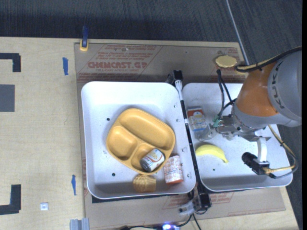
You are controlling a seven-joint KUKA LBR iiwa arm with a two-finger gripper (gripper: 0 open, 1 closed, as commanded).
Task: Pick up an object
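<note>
In the right bin [283, 178] the banana [212, 152] lies just left of the hand [225, 126] and a little nearer the camera, its long axis running left to right (whether the hand is released or clenched, I cannot tell). A small packet [196, 120] rests above it. The left bin [93, 143] holds a yellow tray [136, 131], a can [152, 160], a jar [173, 169] and a biscuit [145, 182].

The brown cardboard sheet [120, 61] under the two bins has red print on it. The big red letters along its top edge look like "CHEMCAST GP", though the last letters are hard to make out. A thin line of smaller red print runs above those letters, and it is too small to read. The little can [153, 160], the small jar [173, 169] and the clear packet [196, 120] have labels, but their words are too blurry to read.
</note>
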